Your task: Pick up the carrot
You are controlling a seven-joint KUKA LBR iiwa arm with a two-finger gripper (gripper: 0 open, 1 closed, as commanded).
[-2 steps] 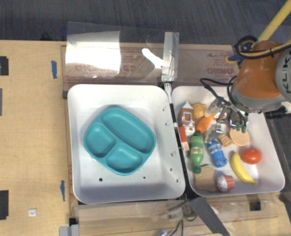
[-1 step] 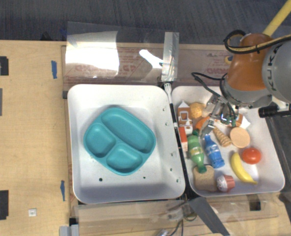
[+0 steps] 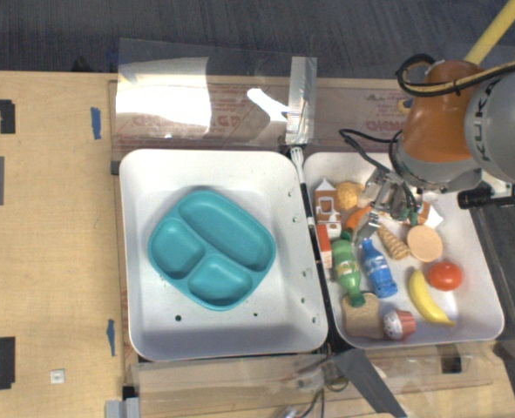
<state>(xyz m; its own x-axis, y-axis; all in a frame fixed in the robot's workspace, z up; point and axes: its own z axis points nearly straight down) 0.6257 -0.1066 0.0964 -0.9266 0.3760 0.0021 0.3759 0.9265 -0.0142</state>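
Note:
The carrot [image 3: 359, 218] is a small orange piece in the upper left part of the right bin [image 3: 477, 233], partly covered by the gripper. My gripper [image 3: 377, 214] reaches down from the grey and orange arm [image 3: 440, 124] and sits right over the carrot's right side, low among the toys. It is hidden whether the carrot is in its grasp.
Crowded around the carrot are a red-and-white carton [image 3: 325, 203], a tan round food [image 3: 348, 194], a green bottle [image 3: 347, 268], a blue bottle [image 3: 379, 270], a cone [image 3: 396, 245], a tomato [image 3: 446, 274] and a banana [image 3: 430, 300]. A teal divided plate [image 3: 212, 246] lies in the left bin [image 3: 144, 181].

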